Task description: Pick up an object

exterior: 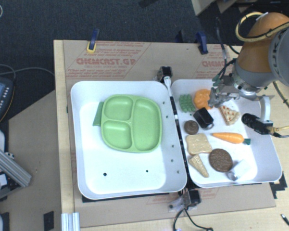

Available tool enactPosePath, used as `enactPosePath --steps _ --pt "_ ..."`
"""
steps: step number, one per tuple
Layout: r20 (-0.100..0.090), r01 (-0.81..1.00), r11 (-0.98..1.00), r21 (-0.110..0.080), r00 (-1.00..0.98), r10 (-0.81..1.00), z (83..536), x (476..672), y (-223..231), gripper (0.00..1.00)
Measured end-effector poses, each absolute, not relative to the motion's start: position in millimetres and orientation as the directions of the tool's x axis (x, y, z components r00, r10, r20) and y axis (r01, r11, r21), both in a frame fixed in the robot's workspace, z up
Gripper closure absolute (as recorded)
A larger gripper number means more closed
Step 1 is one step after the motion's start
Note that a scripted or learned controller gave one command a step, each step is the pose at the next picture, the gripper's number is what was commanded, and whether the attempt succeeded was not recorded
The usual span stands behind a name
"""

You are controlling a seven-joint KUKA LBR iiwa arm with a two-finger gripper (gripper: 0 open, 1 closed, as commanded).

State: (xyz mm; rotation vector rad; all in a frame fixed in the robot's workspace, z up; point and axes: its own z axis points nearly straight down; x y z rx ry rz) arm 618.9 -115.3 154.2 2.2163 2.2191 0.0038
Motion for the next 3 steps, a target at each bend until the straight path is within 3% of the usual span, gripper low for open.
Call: enactPosePath --steps 2,3 --pt "-0.001 1.000 0.001 0.006 -0.001 1.000 226.9 614.7 -111.8 1.00" --pt "0.001 1.000 0.006 0.004 -0.006 1.000 227.7 626.3 -60.3 1.00"
